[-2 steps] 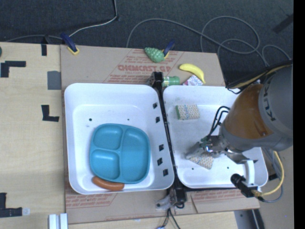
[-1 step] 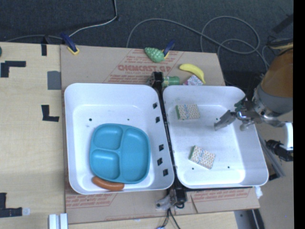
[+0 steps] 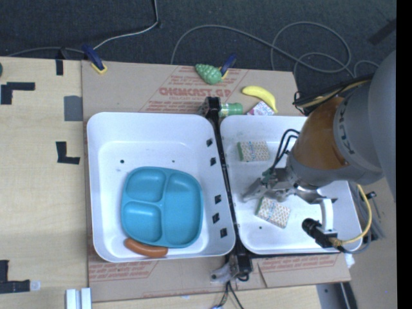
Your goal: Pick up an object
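While the arm leans into the right bin (image 3: 335, 240), its end effector (image 3: 269, 187) hovers just above a speckled packet (image 3: 274, 212), poised for a pick; whether it's spread or clenched, I can't tell.

My arm (image 3: 360, 131) is grey and orange. I see a blue plate (image 3: 161, 206), an orange sausage (image 3: 146, 248), a yellow banana (image 3: 259, 96), white bins (image 3: 103, 172) and two speckled packets (image 3: 275, 211).

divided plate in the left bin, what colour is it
Light blue; the divided plate lies in the left bin, plain in the camera view.
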{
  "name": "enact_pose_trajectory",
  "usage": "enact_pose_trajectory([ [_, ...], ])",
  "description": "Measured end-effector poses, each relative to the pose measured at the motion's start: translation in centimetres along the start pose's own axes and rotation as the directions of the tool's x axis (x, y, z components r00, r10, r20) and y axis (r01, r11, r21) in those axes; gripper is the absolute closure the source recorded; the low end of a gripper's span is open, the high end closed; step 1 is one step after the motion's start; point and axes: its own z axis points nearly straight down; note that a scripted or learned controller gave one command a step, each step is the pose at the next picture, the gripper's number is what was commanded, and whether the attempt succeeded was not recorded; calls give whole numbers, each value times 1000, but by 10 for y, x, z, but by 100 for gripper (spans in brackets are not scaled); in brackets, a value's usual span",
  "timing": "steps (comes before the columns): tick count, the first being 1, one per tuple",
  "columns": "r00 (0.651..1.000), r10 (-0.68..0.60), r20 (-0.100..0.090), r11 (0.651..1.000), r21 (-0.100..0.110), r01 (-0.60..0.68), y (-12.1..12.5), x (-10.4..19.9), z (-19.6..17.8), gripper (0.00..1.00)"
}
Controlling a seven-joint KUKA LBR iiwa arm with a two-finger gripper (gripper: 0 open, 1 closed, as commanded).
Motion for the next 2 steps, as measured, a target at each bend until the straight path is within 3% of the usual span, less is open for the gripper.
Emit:
enact_pose_trajectory([
  [1, 1000, -1, 2, 1000, -1, 1, 60, 89, -99, 0],
  [2, 1000, 2, 4, 1000, 1, -2, 82, 44, -98, 0],
])
